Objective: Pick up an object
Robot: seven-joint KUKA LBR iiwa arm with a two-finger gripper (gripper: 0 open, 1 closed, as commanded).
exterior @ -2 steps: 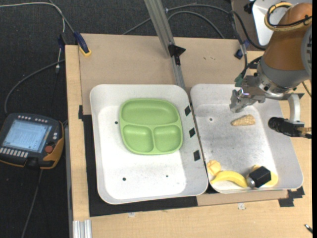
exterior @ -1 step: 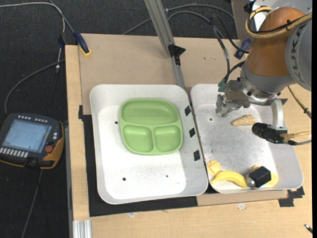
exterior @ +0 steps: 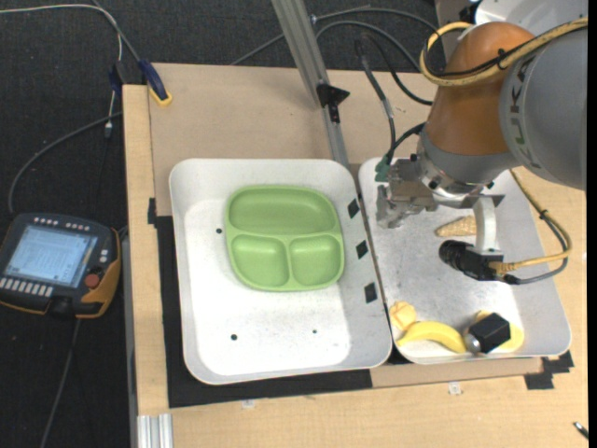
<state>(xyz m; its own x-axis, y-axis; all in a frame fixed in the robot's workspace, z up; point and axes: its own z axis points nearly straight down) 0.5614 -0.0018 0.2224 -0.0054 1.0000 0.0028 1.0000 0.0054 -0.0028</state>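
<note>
The arm is hanging over the right bin, apparently lining up a pick; nothing is showing in the gripper, and its grip state cannot be told. The banana is lying at the front rim, near a black block. Next, it would need lowering onto one.

A tan bench bears two white bins side by side.
</note>
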